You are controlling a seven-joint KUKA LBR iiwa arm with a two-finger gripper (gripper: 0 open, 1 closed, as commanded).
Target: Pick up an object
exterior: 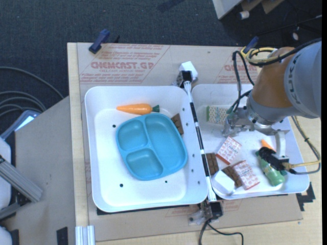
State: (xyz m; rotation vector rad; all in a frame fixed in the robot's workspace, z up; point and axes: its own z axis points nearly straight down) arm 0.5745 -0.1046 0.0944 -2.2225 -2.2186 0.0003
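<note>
Camera view puts the gripper (pixel 236 127) above the red-and-white packet (pixel 229 149); finger state unreadable; descend squarely, avoiding the green bottle (pixel 272 171).

One fixed camera looks down at a slant on both white bins (pixel 97 137).

Two white bins on the tabletop (pixel 127 65)
Left bin (pixel 97 137) holds a blue divided plate (pixel 150 146) and carrot (pixel 134 108); the arm (pixel 286 86) hangs over the right bin's (pixel 301 185) packets.
</note>
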